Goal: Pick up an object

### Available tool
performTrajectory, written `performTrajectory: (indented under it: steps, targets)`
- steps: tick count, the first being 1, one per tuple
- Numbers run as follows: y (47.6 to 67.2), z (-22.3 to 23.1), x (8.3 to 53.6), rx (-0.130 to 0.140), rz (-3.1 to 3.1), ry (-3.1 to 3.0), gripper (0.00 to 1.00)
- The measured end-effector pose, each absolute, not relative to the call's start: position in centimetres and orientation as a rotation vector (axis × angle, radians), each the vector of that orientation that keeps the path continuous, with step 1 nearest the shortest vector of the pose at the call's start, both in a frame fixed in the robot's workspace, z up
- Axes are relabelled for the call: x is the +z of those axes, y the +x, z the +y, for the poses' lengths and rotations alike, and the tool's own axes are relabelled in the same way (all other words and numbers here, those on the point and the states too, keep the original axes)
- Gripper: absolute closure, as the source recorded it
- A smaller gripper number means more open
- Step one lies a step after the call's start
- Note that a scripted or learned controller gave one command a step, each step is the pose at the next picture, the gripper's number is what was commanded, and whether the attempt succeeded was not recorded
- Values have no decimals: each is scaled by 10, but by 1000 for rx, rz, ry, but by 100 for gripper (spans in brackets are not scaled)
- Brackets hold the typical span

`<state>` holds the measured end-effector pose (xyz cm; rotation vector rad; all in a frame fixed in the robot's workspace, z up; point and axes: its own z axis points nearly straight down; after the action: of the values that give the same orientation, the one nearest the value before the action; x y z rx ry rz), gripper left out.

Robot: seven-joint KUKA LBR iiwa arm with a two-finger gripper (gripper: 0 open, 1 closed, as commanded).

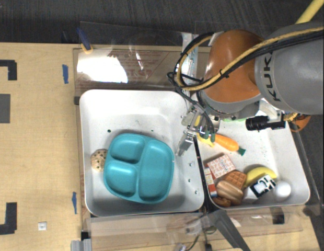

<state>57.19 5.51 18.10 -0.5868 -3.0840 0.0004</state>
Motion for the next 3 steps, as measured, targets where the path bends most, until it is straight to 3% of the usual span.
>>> performTrajectory:
  steps: [1,2,3]
  targets:
    - [635,33,186,-1,-3150,-39,0]
    - [646,-48,186,-1,-3127,-388,0]
    - [620,-86,186,0,-3141,-164,0]
